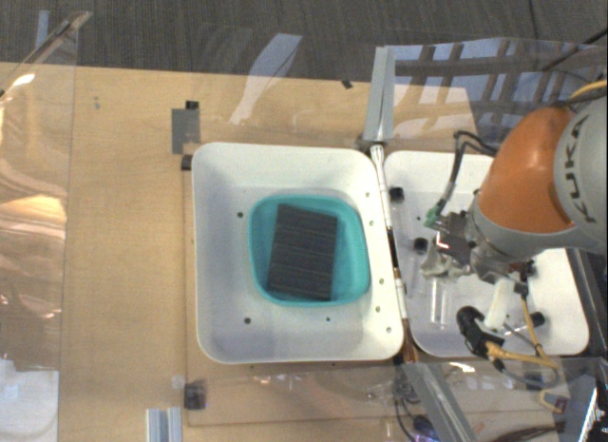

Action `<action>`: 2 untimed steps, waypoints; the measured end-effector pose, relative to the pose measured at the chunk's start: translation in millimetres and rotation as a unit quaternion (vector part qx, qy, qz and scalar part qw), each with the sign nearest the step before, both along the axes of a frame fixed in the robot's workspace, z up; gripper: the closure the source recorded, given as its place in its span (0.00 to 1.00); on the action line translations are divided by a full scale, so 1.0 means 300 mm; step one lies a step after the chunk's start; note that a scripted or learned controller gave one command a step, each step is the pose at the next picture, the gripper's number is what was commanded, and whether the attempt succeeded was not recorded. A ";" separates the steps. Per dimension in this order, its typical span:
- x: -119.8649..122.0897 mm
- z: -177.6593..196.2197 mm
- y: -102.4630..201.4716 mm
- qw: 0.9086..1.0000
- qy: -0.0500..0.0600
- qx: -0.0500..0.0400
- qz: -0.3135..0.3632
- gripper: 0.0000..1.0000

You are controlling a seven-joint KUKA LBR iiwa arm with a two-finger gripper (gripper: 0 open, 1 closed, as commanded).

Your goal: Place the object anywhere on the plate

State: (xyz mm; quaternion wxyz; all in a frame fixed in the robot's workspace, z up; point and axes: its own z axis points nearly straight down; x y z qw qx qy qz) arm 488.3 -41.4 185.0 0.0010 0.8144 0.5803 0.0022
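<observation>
A dark ribbed block (303,251) lies on the teal plate (352,269) in the left bin (218,240), white margin all around. At three o'clock, the gripper (437,283) hovers over the right bin (560,326); finger state unclear.

Wooden bench (114,240), dark carpet (237,3)

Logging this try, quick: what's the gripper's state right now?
Gripper: over the right bin, nothing seen between its fingers; open or closed cannot be told.
</observation>
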 end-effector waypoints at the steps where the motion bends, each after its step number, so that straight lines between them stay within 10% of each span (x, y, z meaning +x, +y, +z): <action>1: 0.174 0.000 0.108 0.998 0.000 0.000 0.066 1.00; 2: 0.174 0.001 0.106 0.998 0.000 0.000 0.066 0.00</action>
